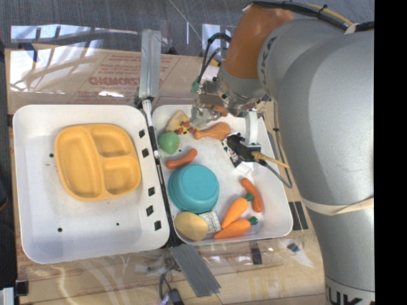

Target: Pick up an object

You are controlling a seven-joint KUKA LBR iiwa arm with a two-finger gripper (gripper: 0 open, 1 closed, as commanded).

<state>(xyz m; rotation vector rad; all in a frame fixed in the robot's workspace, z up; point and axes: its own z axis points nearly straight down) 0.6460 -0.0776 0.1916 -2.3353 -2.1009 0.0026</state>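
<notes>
Orange-banded arm hangs its gripper low over the right bin, the reach step; whether the jaws are wide or narrow I cannot tell. A drumstick lies just below them, so the next move likely calls for a short descent and closing

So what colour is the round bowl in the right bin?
Teal blue round bowl, seen in the camera view.
</notes>
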